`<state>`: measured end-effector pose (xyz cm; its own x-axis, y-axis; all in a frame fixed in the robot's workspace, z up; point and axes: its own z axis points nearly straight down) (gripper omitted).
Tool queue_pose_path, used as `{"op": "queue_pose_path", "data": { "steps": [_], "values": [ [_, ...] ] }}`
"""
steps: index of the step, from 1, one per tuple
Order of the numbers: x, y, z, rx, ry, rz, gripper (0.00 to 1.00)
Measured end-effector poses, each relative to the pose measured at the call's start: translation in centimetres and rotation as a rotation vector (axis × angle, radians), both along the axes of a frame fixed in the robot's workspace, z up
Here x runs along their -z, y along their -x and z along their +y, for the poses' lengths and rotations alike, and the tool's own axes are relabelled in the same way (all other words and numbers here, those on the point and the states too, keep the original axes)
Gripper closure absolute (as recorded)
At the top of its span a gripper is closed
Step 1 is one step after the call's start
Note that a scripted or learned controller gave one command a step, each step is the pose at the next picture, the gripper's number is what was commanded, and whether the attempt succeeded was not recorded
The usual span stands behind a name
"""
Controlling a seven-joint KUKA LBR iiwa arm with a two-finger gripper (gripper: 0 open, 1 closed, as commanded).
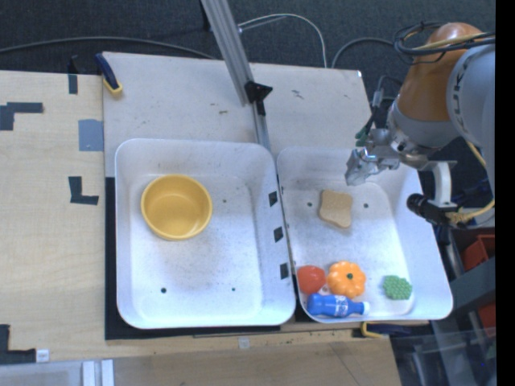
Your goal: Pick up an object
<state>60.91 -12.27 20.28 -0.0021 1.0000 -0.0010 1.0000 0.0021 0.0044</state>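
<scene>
Bench w/ two white bins: you're looking at the gripper [359,170] hanging over the right bin's [418,215] far end, prob. lining up on the bread slice [336,207] just below it. Can't tell its grip state. Tomato [311,279], pumpkin [347,279], blue bottle [336,305] are crowding the near wall; yellow bowl [176,207] is sitting in the left bin [129,215].

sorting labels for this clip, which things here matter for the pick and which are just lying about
For the job: claw; tan bread-like slice; red tomato-like ball; orange toy pumpkin; blue plastic bottle; green knobbly toy; yellow plastic bowl.

Lying about: blue-and-yellow clamp; black cables.
</scene>
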Motion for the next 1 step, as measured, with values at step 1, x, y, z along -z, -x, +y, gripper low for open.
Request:
{"op": "queue_pose_path", "data": {
  "steps": [1],
  "values": [
    [-2.91, -0.07, 0.04, 0.0, -0.001, 0.002, 1.0]
  ]
}}
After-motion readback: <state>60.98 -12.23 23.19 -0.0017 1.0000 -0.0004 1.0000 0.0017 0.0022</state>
